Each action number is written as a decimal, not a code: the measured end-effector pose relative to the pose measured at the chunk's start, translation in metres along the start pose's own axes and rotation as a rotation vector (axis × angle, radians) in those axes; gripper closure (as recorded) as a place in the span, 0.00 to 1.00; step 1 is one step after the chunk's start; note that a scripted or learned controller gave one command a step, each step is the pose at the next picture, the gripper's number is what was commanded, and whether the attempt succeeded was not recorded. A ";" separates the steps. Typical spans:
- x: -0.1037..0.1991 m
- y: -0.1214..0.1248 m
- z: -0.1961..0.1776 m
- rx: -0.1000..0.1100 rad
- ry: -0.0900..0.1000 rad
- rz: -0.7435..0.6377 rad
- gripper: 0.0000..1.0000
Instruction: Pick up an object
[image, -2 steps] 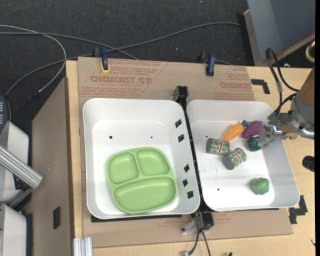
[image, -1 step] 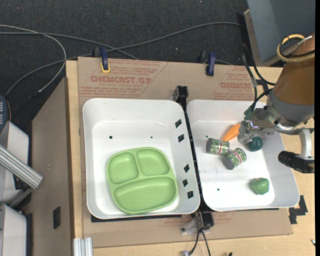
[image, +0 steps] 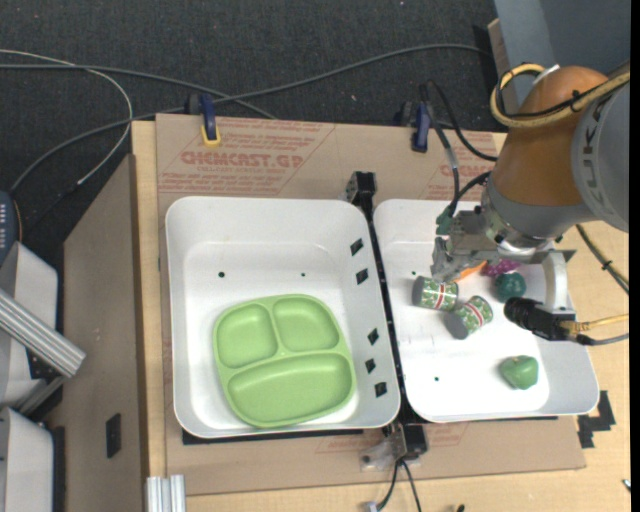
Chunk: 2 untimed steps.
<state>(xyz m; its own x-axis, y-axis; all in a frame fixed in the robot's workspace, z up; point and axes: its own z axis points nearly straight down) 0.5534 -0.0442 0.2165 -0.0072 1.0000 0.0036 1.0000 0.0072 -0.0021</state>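
Bins sit side by side on the bench: the left bin (image: 190, 300) holds a green divided plate (image: 285, 357), and the right bin (image: 560, 400) holds the small things. From here I cannot tell how the jaws stand; the gripper (image: 455, 262) hangs low over the right bin's far half. Just below it lies a striped can (image: 436, 294), with a second can (image: 470, 316) beside that, a dark green ball (image: 512, 284) off to its side, and a green pepper (image: 519, 372) well apart, nearer the front rim.

Red print on the cardboard sheet (image: 300, 150) — "CHEMCAST.GP"
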 end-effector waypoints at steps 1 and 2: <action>0.050 0.000 0.002 0.000 0.000 0.000 1.00; 0.107 0.016 -0.009 -0.004 0.000 0.000 1.00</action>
